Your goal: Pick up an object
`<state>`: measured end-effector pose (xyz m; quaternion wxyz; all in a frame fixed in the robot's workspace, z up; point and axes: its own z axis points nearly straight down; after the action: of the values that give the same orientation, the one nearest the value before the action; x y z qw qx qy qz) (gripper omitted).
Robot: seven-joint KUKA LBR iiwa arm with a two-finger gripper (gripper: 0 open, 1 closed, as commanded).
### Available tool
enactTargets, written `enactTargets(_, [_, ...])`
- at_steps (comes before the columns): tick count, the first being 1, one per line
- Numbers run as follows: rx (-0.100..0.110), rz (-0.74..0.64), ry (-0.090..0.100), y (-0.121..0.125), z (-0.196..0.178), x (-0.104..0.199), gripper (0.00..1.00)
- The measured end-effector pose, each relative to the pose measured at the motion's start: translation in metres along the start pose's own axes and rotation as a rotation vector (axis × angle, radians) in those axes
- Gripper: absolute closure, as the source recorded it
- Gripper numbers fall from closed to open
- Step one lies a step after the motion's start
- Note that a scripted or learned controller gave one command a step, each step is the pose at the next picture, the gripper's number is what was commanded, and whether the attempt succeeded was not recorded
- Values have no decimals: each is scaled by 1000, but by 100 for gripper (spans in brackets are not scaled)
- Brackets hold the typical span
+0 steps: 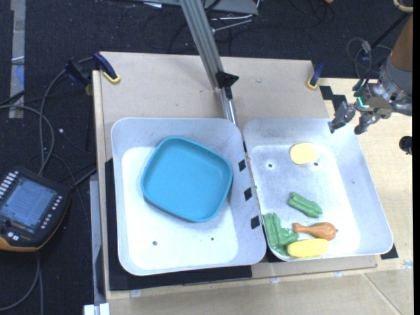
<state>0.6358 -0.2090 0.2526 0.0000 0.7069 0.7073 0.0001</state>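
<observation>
A pale wooden bench top (pixel 197 90) sits on a dark carpeted floor (pixel 46 38). Blue-and-yellow clamps (pixel 105 67) grip its far corners. A slanted grey metal pole (pixel 203 35) rises from the bench's middle. Black cables (pixel 46 130) trail across the floor to a grey handheld control pendant (pixel 29 209) at left.

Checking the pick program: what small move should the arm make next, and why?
Probably shift the gripper in over the right bin toward the yellow disc. The open gripper holds nothing and sits at the bin's far right corner; the disc lies nearest, apart from the other items.
</observation>
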Motion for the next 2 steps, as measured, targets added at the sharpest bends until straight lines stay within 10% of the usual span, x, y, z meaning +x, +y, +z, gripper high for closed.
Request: enactTargets(2, [4, 0, 1, -8, 46, 1, 0])
